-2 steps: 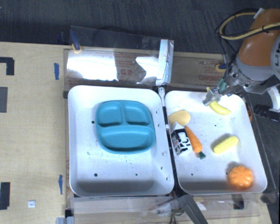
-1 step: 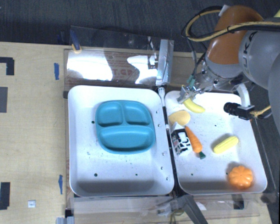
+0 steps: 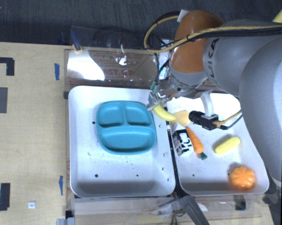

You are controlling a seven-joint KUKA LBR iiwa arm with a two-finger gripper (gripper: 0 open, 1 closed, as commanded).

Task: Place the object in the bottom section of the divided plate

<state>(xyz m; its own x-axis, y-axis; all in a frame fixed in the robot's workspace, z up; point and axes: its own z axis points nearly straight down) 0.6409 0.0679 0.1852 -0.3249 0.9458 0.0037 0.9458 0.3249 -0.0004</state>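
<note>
Banana (image 3: 163, 113) (yellow, curved) sits at the gripper (image 3: 155, 102) tip, right at the upper-right corner of the plate (image 3: 126, 127), over the seam where left bin (image 3: 83, 177) meets right bin (image 3: 263, 178). One end of banana looks tucked under the finger hardware, but can't tell if it's truly pinched or just lying beside; finger state unreadable from this angle, so cannot tell whether clenched or released. Plate = blue, 3 compartments: two small ones on the far side, one wide one on the near side (the bottom section, target). All three compartments look bare, so nothing delivered yet. Judgement: task approx. at pick/transfer stage; placement not yet done. Left to do: bring banana across the plate's right rim to the wide near compartment, let go, clear the arm (image 3: 253, 63). Other items, all right of the plate in the right bin: pale yellow piece (image 3: 181, 117) just beside banana; carrot (image 3: 195, 141) w/ green stub, near the plate's right edge; corn cob (image 3: 227, 145) further right; small orange pumpkin (image 3: 242, 177) farthest, toward the near-right corner. Black cable fitting (image 3: 203, 119) hangs off the wrist above the carrot. Writing: black-and-white printed card (image 3: 182, 142) lying just left of the carrot, bold marks on it, not legible at this res. No brand names readable anywhere. Blue tape bits (image 3: 56, 71) on the bench, left of the plate.
</note>
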